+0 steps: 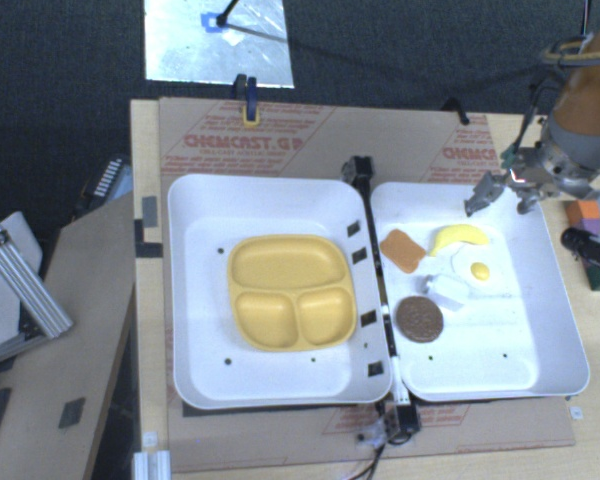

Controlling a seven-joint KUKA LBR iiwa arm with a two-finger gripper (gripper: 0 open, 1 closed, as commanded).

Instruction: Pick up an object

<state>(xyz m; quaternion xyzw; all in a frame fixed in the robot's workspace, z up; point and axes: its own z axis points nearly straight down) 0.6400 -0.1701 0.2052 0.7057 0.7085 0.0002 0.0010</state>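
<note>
In the left bin [195, 268] a yellow compartment tray [285, 290] lies flat near the middle, its three wells bare as far as the view shows. Across the dark divider, the right bin [540, 318] holds all the candidates for picking: an orange-brown flat piece [402, 250] nearest the divider, a round brown disc [419, 320] below it, a yellow banana [459, 235] further right, and a fried egg [474, 269] just beneath the banana, with a pale, crumpled-looking white item [447, 290] touching the egg's lower left edge. These five sit clustered in the bin's left half, all resting on the floor of the bin. At the far right the gripper [503, 195] hangs over the bin's upper rim, well apart from every object; its two dark fingers appear spread, with nothing between them. By this evidence the task is at its very start: no object has been lifted or even approached. What remains is the whole job, likely descending on the nearby banana or egg, closing, and raising it.
</note>
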